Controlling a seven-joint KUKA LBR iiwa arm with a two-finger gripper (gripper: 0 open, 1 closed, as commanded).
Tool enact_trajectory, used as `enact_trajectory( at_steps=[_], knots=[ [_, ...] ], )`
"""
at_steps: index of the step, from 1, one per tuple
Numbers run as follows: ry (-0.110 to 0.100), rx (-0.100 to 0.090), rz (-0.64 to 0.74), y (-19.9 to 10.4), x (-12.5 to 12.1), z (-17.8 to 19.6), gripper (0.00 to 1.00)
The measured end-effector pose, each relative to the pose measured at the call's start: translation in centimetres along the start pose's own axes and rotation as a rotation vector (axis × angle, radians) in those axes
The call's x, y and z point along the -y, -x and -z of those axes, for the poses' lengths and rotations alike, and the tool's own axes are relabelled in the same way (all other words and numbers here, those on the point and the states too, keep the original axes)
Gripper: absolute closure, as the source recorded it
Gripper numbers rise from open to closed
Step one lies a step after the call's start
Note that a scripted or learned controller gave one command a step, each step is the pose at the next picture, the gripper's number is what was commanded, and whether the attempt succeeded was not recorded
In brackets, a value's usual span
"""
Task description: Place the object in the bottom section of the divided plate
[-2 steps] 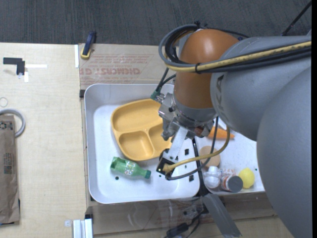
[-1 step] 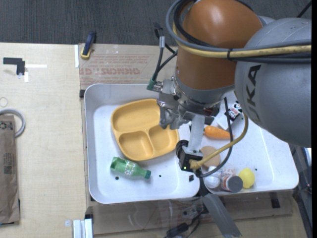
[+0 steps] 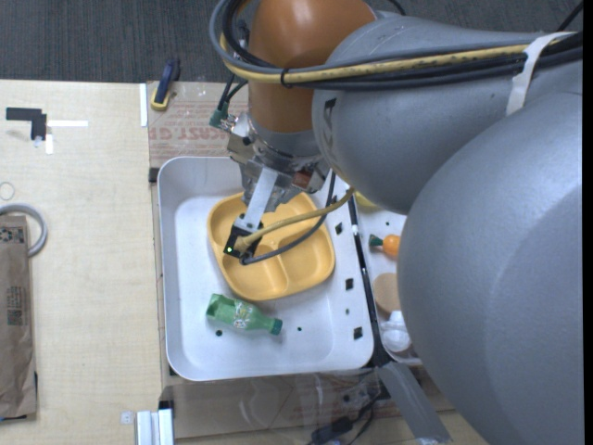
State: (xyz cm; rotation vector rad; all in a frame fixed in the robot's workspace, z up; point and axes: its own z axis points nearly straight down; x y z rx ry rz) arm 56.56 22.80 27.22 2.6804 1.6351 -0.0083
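Observation:
A yellow divided plate [image 3: 283, 258] lies in the left white bin [image 3: 185, 341], towards its middle. A green plastic bottle [image 3: 243, 315] lies on its side on the bin floor, just in front of the plate's near rim. My gripper [image 3: 276, 182] hangs over the plate's far edge, under the orange wrist band, and the arm's bulk covers much of it. I see nothing held in it.
The grey arm covers most of the right bin [image 3: 363, 276]. At that bin's left side show an orange piece [image 3: 392, 245], a tan round thing [image 3: 385, 291] and a white item [image 3: 397, 334]. A blue-and-yellow tool [image 3: 167, 83] lies on the bench behind the left bin.

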Motion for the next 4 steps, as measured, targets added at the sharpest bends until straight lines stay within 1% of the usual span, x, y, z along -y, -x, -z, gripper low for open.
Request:
enact_trajectory(
  at_steps=[1,2,3,4],
  knots=[
    [-0.003,0.001,-0.395,5.9,-3.2,-2.8,1.0],
    [0.0,-0.002,-0.274,2.5,-5.3,1.1,1.0],
    [0.0,-0.001,-0.257,-3.6,-7.3,-6.3,1.0],
    [0.0,-0.006,-0.556,-3.2,-8.4,-16.6,1.0]
  ],
)
